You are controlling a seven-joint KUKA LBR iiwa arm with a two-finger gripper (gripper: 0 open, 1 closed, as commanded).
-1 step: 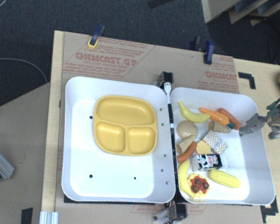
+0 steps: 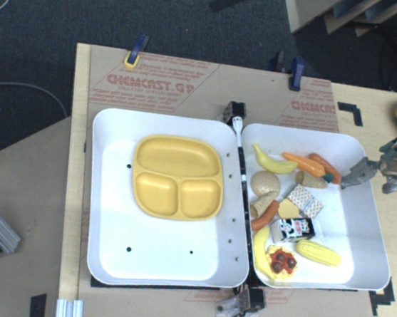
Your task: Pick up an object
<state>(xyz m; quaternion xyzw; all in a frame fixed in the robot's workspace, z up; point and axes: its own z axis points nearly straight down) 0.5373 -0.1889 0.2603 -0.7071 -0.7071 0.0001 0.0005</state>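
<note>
The right bin [image 2: 369,232] holds a pile of toy food: a yellow banana [image 2: 273,161], orange carrots [image 2: 314,163], a beige round piece [image 2: 265,182], a red sausage [image 2: 266,213], a checkered wrapper [image 2: 303,201], a black-and-white carton [image 2: 294,229], a corn cob [image 2: 318,253] and red berries [image 2: 283,260]. My gripper [image 2: 377,178] hangs over the bin's upper right edge, just right of the carrots. It is open, its fingers are spread, and nothing sits between them.
The left bin [image 2: 107,200] carries a yellow divided plate [image 2: 178,177]. A black divider strip [image 2: 240,174] runs between the bins. Blue and yellow clamps [image 2: 134,53] grip the board's far edge.
</note>
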